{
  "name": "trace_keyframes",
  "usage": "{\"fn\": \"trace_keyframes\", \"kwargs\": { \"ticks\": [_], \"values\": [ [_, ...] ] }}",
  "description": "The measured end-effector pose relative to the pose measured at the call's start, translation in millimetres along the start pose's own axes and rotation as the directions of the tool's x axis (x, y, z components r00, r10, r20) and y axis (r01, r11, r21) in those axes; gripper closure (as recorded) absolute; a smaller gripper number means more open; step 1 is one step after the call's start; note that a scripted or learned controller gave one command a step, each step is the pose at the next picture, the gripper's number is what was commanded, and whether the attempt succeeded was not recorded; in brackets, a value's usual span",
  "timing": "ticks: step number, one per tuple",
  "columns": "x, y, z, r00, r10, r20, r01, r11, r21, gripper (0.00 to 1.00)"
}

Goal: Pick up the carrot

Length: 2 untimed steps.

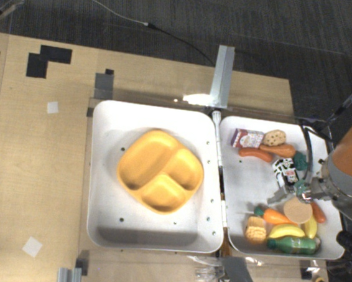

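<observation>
While the arm (pixel 349 155) reaches in from the right, scene: two white bins side by side on a bench (pixel 29 172).
Left bin (pixel 98 223): just left of the right bin (pixel 238 237), touching along the shared edge.
Plate (pixel 160 170): yellow, with sections, in the left bin, well left of the right bin.
Packet (pixel 246 138): far-left corner of the right bin.
Carrot (pixel 265 155): far part of the right bin, lying across, thin tip to the left, green top to the right, apart from the claw.
Corn (pixel 255 230): near-left part of the right bin.
Cookie (pixel 275 138): far edge of the right bin, just behind the carrot.
Orange piece (pixel 276 215): near part of the right bin, green end to the left.
Banana (pixel 285 231): near part of the right bin, beside the corn.
Claw (pixel 292 192): over the middle-right of the right bin, just behind a tan disc (pixel 297 211).
Claw state: I cannot tell if it is wide or narrow; nothing is seen held in it.
</observation>
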<state>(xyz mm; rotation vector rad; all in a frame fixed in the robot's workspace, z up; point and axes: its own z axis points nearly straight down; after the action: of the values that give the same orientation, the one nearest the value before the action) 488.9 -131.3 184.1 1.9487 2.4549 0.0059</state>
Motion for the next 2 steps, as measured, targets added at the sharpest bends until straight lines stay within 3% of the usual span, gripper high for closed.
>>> {"fn": "trace_keyframes", "kwargs": {
  "ticks": [1,2],
  "values": [
    [22.5,6.9,94.7,0.996,-0.088,0.003,0.088,0.996,-0.006,0.00],
    [24.0,9.6,83.2,0.996,-0.093,0.002,0.093,0.996,-0.011,1.00]
  ]
}}
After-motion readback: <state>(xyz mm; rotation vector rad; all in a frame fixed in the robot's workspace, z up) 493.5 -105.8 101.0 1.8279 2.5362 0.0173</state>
